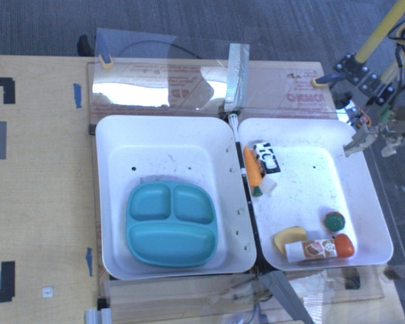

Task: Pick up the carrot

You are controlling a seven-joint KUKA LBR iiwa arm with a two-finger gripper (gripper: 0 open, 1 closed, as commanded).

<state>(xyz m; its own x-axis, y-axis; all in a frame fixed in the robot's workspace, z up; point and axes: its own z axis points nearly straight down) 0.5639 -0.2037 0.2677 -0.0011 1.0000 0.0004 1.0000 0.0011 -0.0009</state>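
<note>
We see the carrot lying in the right bin, tight against that bin's left wall, its orange body running along the wall and its green end pointing toward the near edge. Just beside it, a black-and-white patterned item lies touching a small pale piece. Near the right bin's near right corner sit a yellow banana-shaped toy, a white packet with a red label, a tomato and a green round piece. The left bin holds a teal divided plate toward its near edge. The gripper hangs over the right bin's far right corner, well apart from the carrot; we cannot tell how it is set.
</note>
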